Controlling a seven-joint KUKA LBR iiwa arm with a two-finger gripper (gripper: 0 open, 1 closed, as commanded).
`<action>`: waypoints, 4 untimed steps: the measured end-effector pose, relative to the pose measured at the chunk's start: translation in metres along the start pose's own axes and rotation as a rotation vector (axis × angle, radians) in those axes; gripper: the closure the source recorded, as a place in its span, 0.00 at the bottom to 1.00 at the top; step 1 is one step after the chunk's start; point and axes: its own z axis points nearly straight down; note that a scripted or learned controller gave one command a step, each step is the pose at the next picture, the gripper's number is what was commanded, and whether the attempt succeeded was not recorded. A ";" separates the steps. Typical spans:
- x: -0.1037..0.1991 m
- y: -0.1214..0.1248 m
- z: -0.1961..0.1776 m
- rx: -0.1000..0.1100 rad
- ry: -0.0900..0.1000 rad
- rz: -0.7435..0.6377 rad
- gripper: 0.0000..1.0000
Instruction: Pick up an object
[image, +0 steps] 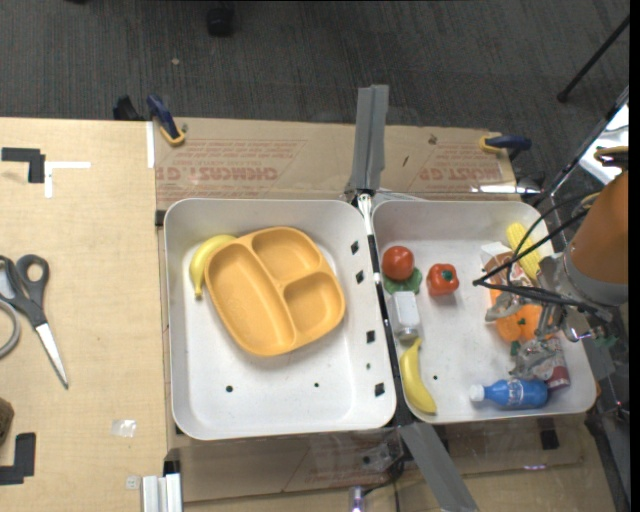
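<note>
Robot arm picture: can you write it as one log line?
gripper: over right bin, above orange thing | grasp: unclear | divided plate: left bin

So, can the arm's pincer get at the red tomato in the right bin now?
Probably yes: the round red tomato lies uncovered at the right white bin's left side, with bare floor between it and the pincer.

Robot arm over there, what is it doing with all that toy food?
The robot arm is reaching in from the right, with its end effector down in the right bin. It sits among a jumble of items by an orange fruit, so I cannot tell if it has caught anything. Nearby lie a blue bottle, a banana, a tomato and a red pepper. The left bin holds an orange divided plate and another banana.
</note>
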 end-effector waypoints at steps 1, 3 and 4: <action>-0.003 0.003 -0.009 -0.002 -0.004 -0.005 1.00; -0.014 0.033 0.000 0.001 -0.001 0.060 0.00; -0.016 0.033 -0.010 0.003 -0.005 0.057 1.00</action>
